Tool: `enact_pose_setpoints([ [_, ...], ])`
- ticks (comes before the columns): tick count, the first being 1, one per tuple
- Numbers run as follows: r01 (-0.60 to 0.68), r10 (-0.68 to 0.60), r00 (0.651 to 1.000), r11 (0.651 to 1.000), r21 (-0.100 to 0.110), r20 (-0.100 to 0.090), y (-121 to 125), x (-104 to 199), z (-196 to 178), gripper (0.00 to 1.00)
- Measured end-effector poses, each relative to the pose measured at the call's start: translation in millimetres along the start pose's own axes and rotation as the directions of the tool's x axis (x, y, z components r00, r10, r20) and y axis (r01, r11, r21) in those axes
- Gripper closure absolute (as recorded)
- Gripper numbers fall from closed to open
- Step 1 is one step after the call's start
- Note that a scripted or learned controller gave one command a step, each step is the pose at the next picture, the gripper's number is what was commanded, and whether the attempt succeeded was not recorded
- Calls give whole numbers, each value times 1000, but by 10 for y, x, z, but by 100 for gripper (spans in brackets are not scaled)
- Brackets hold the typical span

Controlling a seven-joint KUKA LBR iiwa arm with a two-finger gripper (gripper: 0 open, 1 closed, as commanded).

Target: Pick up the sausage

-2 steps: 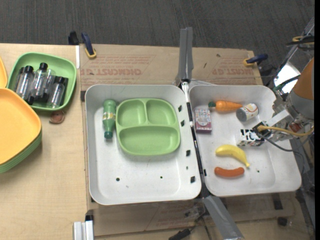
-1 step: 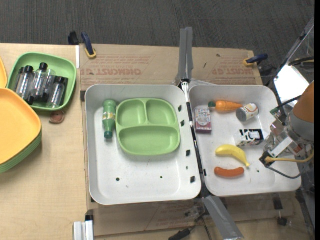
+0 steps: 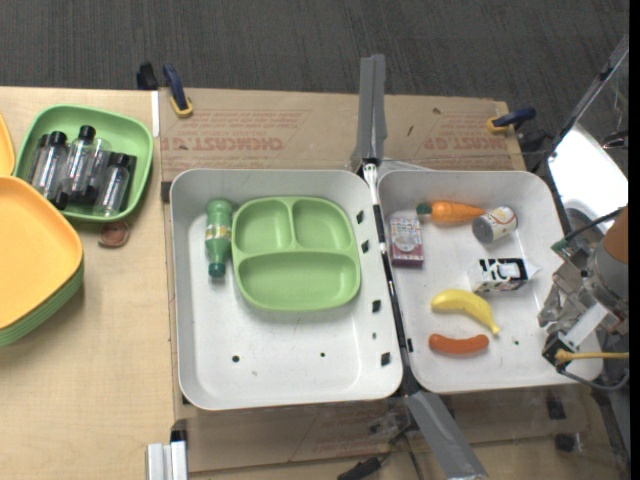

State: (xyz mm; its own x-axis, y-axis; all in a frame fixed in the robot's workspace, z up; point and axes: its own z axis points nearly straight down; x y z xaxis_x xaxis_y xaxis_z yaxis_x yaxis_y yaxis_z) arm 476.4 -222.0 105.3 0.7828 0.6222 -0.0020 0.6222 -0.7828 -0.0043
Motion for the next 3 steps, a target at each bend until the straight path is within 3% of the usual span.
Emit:
enact_pose_setpoints([
  [1, -120, 120, 993, 993, 0, 0, -435, 348, -61, 100],
  [2, -99, 99, 995, 995, 4, 0, -13, 9, 154, 100],
  [3, 152, -152, 988, 988, 0, 0, 1, 2, 20, 100],
])
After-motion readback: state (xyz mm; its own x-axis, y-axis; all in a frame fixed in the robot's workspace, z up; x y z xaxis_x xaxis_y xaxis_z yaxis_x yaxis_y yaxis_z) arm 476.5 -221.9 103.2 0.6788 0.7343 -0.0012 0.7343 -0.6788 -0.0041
